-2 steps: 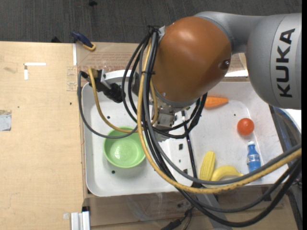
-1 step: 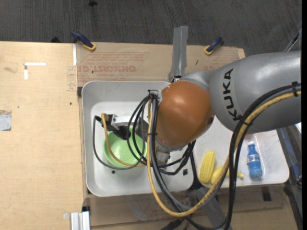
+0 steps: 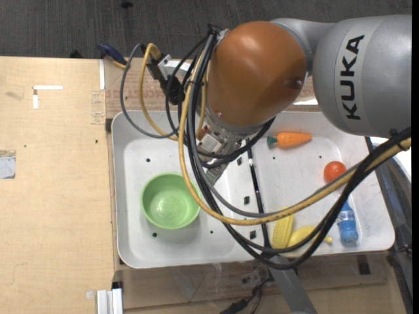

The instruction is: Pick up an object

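The grey arm (image 3: 366,64) with its orange band (image 3: 258,70) reaches in from the right and hangs over the divide between the two white bins; its gripper (image 3: 219,150) sits beneath the wrist, above the left bin's (image 3: 131,241) right side, and whether it is open or shut cannot be told, since the wrist and a tangle of black and yellow cables (image 3: 196,175) hide it; nothing can be seen held in it; a green bowl (image 3: 170,201) stands upright in the left bin, near its front; in the right bin (image 3: 373,241) a toy carrot (image 3: 291,139) lies near the back wall, an orange ball (image 3: 334,171) sits to the right, a small bottle with a blue label (image 3: 347,226) lies near the front right corner, and a yellow corn cob (image 3: 282,231) lies just beside a yellow banana-like piece (image 3: 306,235) at the front, partly crossed by cables; the wooden worktop (image 3: 52,175) stretches left of the bins.
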`<state>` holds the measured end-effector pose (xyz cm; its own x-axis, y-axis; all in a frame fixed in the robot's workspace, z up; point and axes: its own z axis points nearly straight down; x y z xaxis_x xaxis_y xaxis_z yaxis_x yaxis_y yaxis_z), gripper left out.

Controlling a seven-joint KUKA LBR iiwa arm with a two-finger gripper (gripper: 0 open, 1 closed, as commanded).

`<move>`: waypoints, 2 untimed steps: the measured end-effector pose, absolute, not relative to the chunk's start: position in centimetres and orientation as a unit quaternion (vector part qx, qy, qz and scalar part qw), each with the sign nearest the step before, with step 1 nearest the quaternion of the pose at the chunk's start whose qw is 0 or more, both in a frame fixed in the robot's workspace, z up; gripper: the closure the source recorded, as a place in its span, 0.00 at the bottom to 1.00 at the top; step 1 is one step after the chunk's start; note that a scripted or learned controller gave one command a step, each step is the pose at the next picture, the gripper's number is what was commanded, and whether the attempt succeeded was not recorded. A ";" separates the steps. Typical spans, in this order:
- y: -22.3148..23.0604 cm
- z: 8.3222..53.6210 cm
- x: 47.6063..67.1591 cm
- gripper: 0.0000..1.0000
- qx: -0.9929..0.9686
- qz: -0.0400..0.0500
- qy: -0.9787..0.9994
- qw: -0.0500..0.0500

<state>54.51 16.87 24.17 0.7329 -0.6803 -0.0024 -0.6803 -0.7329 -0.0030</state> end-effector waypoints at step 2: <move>22.9 22.5 49.5 1.00 -0.897 0.001 0.442 0.002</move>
<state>49.49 22.93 22.52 0.6097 -0.7926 -0.0025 -0.7926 -0.6097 -0.0024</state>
